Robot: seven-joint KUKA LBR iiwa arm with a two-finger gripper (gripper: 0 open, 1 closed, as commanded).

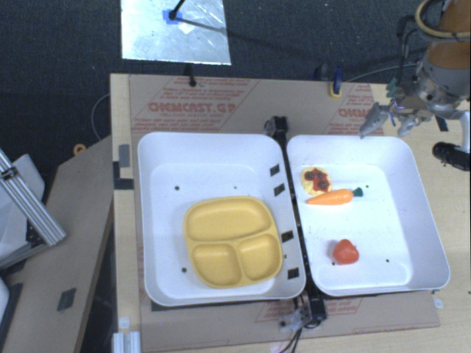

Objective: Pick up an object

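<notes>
1. Gripper (388, 120): at the view's 2 o'clock, above the far rim of the right bin (425, 197). Two grey fingers (370, 119) point down and toward 9 o'clock, spread apart, with nothing between them and touching nothing.
2. Arm (444, 31): grey with an orange band, entering from 2 o'clock; cables trail beside the wrist.
3. Right bin: shallow, white, holds three items.
4. Carrot (332, 196): orange with a green tip, lying flat, long axis 3 to 9 o'clock, in the bin's far-left part. Well apart from the gripper.
5. Pizza slice (316, 179): small yellow piece with red topping, just beyond the carrot at 11 o'clock, touching or nearly touching it.
6. Tomato (345, 251): red, rounded, toward the bin's 6 o'clock side, apart from the carrot.
7. Left bin (165, 168): white, beside the right bin.
8. Tray (232, 240): yellow, three compartments, lying flat in the left bin's near half.
9. Bench (221, 101): brown board with red print, under both bins.
10. Foil sheet (175, 20): silvery, at 12 o'clock beyond the bench, with a blue mark on it.
</notes>
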